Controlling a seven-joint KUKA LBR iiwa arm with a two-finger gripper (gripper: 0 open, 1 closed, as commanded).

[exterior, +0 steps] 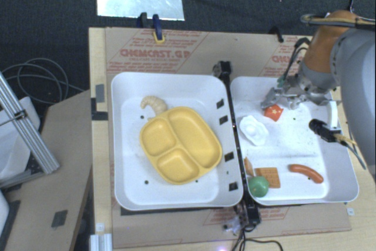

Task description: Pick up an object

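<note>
In the right bin point(346, 182), a small red block point(272, 113) with a yellow mark lies near the far left part. My gripper point(278, 99) hangs right over it, touching or almost touching its top edge. Nearer the front of that bin lie a white lumpy object point(253, 129), an orange-red sausage point(305, 173), a tan waffle square point(267, 176), a green ball point(258, 186) and a thin orange stick point(248, 166). The grey arm with its orange band point(322, 50) comes in from the right.
The left bin point(126, 185) holds a yellow three-part plate point(180, 144) and a pale croissant point(154, 104) behind it. A black divider point(232, 126) runs between the bins. Bare bin floor shows between the white object and the sausage.
</note>
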